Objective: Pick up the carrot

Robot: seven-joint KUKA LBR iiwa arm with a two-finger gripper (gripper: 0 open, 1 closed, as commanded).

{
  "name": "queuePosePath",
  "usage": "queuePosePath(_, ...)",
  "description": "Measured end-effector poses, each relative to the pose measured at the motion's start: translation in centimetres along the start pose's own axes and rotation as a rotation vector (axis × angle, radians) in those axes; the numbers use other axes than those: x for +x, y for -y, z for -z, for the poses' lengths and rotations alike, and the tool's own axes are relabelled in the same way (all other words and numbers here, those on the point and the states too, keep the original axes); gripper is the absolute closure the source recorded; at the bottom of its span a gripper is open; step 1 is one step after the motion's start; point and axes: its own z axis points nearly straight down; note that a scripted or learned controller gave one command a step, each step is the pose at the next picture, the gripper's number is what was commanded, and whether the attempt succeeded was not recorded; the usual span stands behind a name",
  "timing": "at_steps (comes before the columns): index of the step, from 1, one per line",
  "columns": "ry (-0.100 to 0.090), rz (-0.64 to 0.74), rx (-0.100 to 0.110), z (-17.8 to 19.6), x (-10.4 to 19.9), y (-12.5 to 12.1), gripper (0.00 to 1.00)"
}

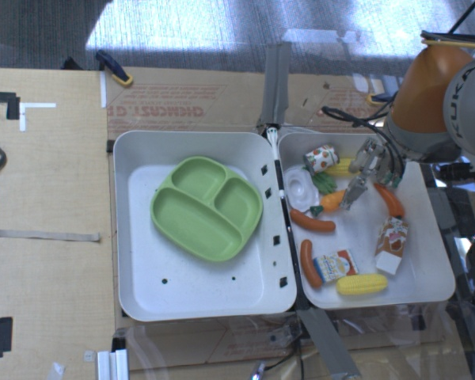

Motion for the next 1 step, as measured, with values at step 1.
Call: queuePosePath(1, -0.006, -0.181, -0.006, -1.07, 7.27, -1.64, 0.00)
